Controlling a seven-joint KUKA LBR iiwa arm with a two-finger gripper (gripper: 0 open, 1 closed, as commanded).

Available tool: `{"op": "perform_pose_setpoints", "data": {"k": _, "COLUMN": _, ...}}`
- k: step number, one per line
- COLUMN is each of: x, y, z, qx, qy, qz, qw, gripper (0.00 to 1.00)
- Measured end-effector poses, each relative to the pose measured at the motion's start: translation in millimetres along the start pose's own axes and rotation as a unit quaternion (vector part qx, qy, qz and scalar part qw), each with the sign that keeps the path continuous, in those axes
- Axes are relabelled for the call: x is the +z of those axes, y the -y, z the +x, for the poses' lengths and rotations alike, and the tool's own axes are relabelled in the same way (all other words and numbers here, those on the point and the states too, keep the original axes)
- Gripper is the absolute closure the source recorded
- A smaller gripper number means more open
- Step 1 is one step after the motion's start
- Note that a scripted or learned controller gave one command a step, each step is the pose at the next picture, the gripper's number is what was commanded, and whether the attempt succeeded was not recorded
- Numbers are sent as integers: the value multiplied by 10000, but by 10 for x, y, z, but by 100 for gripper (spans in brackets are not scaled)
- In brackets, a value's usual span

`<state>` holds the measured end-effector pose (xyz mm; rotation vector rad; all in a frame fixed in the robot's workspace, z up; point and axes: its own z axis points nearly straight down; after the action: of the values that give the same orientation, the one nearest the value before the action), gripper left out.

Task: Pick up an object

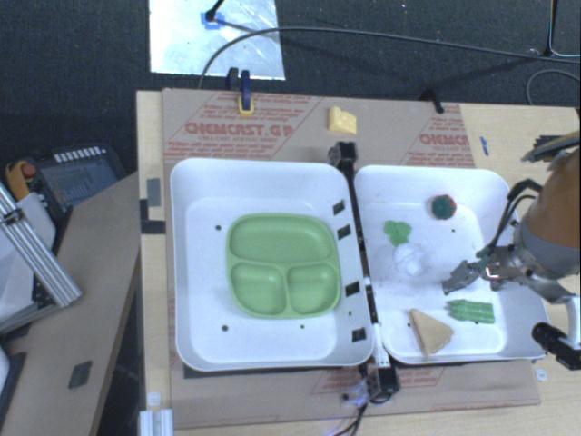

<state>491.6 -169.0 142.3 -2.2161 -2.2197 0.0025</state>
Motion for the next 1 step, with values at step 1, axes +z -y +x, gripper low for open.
{"op": "perform_pose_setpoints", "data": {"k": 1, "x": 524, "y": 2, "z": 5, "qx": 3, "qy": 1, "qz": -4, "qw": 10000, "gripper": 0}}
